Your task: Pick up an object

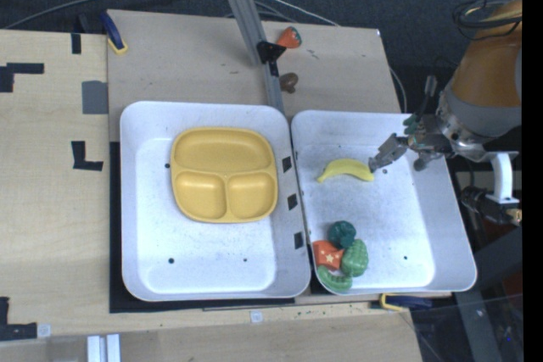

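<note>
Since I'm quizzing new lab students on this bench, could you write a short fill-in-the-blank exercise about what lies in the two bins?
1. The yellow divided plate lies in the ____ bin.
2. The object closest to the gripper is the ____.
3. The green and orange toys sit near the right bin's ____ edge.

Missing words: left; banana; front

grey arm (484, 97) reaching from right, hand (392, 152) low

Even, soft overhead light, faint shadows, slightly grainy and soft overall, no glare.
</note>
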Robot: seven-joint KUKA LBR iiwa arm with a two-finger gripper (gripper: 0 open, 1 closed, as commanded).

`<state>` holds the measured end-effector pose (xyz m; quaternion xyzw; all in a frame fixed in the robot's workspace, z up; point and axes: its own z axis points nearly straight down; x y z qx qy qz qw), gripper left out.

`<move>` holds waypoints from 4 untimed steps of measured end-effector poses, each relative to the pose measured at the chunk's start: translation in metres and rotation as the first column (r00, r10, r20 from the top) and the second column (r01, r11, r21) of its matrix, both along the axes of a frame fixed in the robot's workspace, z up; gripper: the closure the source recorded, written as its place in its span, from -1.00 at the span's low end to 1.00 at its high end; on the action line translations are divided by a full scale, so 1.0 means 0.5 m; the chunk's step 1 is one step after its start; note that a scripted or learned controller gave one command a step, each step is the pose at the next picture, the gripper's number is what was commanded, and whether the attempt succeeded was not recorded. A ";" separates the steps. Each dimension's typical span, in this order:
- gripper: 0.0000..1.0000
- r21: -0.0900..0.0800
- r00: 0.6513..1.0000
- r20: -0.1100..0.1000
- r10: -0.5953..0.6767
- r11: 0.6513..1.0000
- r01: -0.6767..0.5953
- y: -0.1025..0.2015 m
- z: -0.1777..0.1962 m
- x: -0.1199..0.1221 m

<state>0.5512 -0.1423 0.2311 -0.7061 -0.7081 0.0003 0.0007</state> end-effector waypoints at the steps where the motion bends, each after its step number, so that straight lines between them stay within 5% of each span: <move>1: -1.00 0.000 1.000 0.000 0.000 1.000 0.000 0.000 0.000 0.000; 3: -1.00 0.000 1.000 -0.007 -0.001 1.000 0.001 -0.002 -0.239 -0.015; 4: -1.00 -0.002 1.000 0.001 -0.001 1.000 0.001 -0.001 -0.285 -0.015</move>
